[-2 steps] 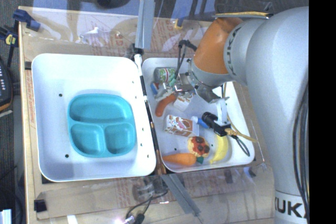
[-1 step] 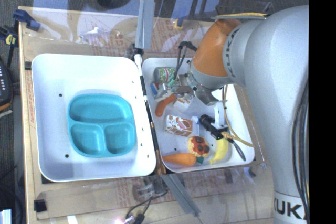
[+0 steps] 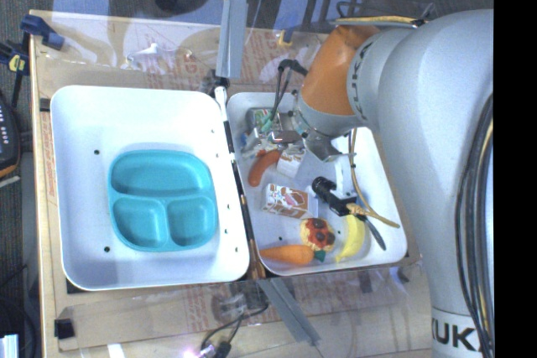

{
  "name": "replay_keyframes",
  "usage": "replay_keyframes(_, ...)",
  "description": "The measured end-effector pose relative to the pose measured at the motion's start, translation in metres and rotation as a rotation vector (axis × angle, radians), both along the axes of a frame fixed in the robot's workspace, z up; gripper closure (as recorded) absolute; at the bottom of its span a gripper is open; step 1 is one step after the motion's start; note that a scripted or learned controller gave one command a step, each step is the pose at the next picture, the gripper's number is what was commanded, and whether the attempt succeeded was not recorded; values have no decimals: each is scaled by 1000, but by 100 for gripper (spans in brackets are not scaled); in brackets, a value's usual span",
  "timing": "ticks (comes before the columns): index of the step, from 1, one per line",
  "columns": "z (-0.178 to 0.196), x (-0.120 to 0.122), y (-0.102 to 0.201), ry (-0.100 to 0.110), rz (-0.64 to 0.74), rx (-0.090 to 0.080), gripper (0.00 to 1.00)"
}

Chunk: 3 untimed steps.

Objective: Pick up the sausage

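The grey arm [image 3: 419,96] with its orange band entered from the right and covered the upper part of the right bin [image 3: 388,180]. The left bin [image 3: 75,121], beside the right bin, held a blue divided tray [image 3: 161,199]. The gripper [image 3: 281,138] sat low in the right bin's upper left area; whether its pincer was wide, narrow or holding anything could not be told. The sausage [image 3: 262,164], reddish-orange, lay tilted in the right bin near its left wall, just beside the gripper. A banana [image 3: 353,237] lay at the right bin's lower right. A carrot [image 3: 286,255] lay along its lower edge. A small printed packet [image 3: 286,200] lay mid-bin, below the sausage.
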<state>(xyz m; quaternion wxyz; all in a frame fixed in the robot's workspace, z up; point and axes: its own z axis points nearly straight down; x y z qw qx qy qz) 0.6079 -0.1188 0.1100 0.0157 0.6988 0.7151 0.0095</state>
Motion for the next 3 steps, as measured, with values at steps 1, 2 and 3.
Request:
replay_keyframes(1, 0, -7, -16, 0, -45, 6, 0)
replay_keyframes(2, 0, -6, -9, -2, -58, 0, 0)
replay_keyframes(3, 0, 4, -25, 3, -108, 8, 0)
